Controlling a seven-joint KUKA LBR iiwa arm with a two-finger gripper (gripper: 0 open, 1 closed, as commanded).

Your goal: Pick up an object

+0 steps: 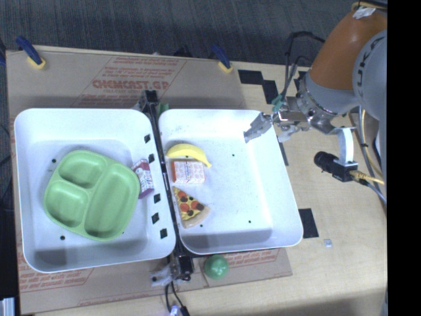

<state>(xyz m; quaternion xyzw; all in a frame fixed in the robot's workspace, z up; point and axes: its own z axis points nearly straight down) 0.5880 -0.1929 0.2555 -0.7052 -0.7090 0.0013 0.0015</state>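
Observation:
In the right bin (pixel 263 196), along its left wall, lie a yellow banana (pixel 189 154), a small red and white carton (pixel 188 171) and a toy pizza slice (pixel 190 207). My gripper (pixel 256 128) hovers over the bin's far right corner, well to the right of these items and touching none of them. Nothing is seen in its grasp. The grey arm with its orange band (pixel 342 51) comes in from the upper right.
The left bin (pixel 33 150) holds a green divided plate (pixel 92 193) and a small dark red packet (pixel 143 176) by its right wall. A green ball (pixel 215 266) rests on the cardboard in front of the bins. Cables and a black connector (pixel 332 165) hang at the right.

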